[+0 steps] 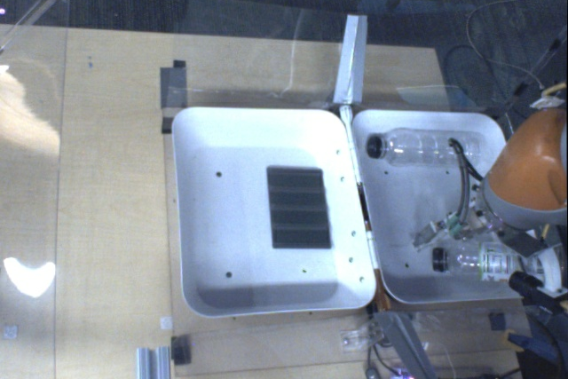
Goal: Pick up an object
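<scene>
Wooden bench [106, 217] carried two white bins. Right bin [399, 271] held two clear bottles: one [417, 146] near far edge, other [475, 260] near front, beside gripper [448, 228]. Finger state unclear. Left bin [222, 191] held dark ribbed pad [299, 207].

We see a pale wooden bench [98, 217] carrying two shallow white bins, side by side and touching. The left bin [204, 217] sits near the middle; the right bin [399, 209] lies beside it. A small black block [173, 89] rests on the bench at the left bin's far corner.
</scene>
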Robot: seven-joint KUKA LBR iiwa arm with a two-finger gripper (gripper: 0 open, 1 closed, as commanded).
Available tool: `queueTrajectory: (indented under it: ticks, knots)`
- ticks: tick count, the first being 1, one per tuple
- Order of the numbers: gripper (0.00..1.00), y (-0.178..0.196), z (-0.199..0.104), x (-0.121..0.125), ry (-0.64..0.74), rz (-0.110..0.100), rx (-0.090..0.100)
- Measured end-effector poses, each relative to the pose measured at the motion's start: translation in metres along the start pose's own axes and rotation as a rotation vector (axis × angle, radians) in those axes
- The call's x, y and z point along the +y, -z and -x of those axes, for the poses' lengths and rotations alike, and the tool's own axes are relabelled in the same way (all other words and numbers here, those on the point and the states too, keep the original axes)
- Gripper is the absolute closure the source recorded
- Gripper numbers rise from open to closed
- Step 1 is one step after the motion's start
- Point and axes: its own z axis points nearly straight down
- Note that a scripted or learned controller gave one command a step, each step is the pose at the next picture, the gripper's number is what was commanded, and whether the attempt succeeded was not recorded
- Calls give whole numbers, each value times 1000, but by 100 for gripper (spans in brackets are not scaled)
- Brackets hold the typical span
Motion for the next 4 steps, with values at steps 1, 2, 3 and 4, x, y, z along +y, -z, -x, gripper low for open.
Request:
queueTrajectory:
  ticks: [1, 2, 3, 4]
  knots:
    - [0, -2, -39, 87, -77, -1, 5]
    - [0, 94, -45, 122, -73, -9, 5]
    - [0, 63, -18, 88, -116, -12, 5]
    - [0, 64, -47, 51, 7, -12, 7]
